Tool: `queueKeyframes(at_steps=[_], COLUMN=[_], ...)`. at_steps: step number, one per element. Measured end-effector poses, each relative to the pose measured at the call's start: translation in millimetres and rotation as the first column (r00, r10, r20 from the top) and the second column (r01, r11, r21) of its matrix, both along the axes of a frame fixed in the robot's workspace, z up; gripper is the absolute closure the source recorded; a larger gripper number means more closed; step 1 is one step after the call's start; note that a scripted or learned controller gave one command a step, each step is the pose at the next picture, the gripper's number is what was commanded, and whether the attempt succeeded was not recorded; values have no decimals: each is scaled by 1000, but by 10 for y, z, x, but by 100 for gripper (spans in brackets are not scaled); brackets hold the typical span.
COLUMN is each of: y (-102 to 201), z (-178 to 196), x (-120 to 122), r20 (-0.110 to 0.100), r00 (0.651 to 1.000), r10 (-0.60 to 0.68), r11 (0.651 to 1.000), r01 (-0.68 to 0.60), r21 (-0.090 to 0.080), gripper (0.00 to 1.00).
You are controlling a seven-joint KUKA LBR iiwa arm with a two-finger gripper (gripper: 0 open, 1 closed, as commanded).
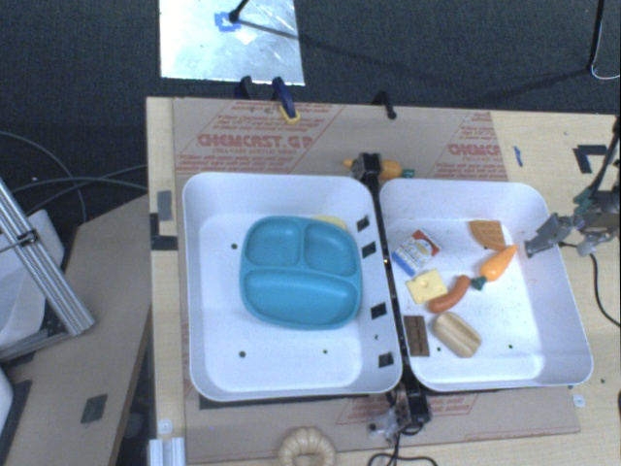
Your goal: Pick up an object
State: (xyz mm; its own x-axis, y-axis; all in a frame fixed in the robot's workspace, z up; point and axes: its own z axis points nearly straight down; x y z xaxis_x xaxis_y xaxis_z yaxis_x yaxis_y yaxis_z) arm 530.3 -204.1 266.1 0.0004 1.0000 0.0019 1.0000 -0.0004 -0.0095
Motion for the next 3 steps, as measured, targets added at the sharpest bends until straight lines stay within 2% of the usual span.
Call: queueKeyframes(at_steps=[1,2,3], y=[8,30,33], z=[64,-553,-1039], x=[22,65,-30], r20=[11,7,8], r00=[1000,1000,1000], r10=[4,2,2], r11=[1000,1000,1000], r01=[-4,-2,-2], r21=[-3,-1,-1], gripper=[0,0,0])
